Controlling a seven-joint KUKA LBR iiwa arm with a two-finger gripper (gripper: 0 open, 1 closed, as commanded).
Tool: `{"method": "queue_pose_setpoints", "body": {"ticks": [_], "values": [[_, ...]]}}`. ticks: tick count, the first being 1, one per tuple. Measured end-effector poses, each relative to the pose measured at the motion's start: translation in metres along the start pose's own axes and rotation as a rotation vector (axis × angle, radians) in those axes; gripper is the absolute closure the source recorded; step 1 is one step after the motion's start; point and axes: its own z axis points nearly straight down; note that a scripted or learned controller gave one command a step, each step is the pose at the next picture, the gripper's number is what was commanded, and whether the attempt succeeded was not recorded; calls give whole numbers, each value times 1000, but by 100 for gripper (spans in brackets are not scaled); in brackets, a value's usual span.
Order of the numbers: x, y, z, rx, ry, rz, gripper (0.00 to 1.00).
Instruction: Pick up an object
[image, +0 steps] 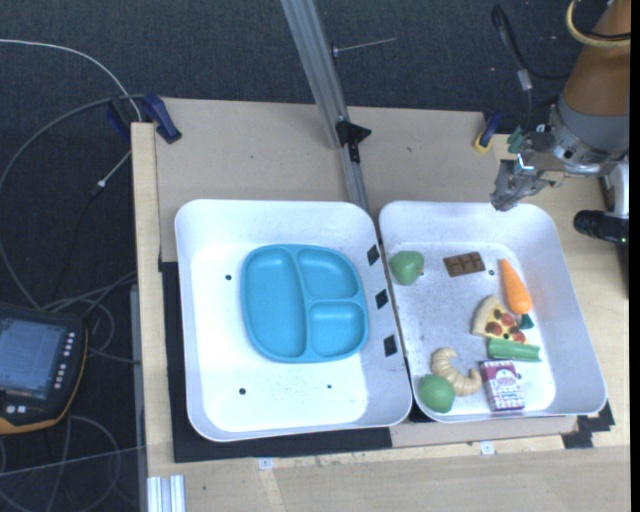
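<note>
Objects all sit in the right bin (575, 330): 2 green round pieces, one (406, 267) by the left wall and one (436, 393) near the front, 1 brown choc bar (463, 265), 1 orange carrot (515, 286), 1 pizza slice (498, 319), 1 green strip (514, 350), 1 tan croissant (455, 372), 1 red packet (502, 386). Left bin (200, 330) has 1 blue divided plate (303, 302). Gripper (509, 192) hangs over the right bin's back rim w/ nothing in it; I can't tell its opening, too small. Arm cut off at frame edge.

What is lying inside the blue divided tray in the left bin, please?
The blue divided tray shows three compartments, all bare blue plastic. It rests on the left bin; whatever lies beneath it is covered.
</note>
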Motion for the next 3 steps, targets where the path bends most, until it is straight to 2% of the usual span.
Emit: {"method": "queue_pose_setpoints", "body": {"ticks": [1, 2, 3], "values": [[0, 2, -56, 1, 0, 1, 100], [52, -19, -42, 14, 5, -3, 100], [95, -35, -41, 13, 5, -2, 100]]}}
